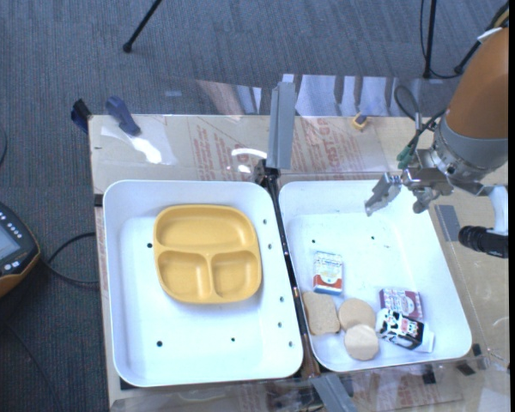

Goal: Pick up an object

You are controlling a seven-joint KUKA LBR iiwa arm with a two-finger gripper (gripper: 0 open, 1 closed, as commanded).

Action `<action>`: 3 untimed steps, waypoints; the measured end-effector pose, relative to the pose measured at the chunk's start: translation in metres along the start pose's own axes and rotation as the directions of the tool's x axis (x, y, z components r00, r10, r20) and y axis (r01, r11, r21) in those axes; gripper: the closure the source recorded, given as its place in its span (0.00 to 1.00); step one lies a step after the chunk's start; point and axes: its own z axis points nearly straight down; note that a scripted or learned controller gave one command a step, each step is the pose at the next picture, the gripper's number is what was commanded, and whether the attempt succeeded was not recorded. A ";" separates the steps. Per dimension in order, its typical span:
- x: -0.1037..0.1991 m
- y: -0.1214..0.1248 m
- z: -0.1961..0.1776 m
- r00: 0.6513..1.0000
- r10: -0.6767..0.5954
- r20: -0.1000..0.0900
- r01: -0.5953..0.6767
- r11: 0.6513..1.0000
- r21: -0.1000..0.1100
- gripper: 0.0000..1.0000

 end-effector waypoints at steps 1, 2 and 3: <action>0.024 -0.016 0.148 1.000 0.004 -0.002 -0.004 1.000 0.011 0.00; 0.031 -0.051 0.174 1.000 0.002 0.001 -0.002 1.000 -0.021 0.00; 0.031 -0.050 0.167 1.000 0.009 -0.006 -0.010 1.000 -0.017 1.00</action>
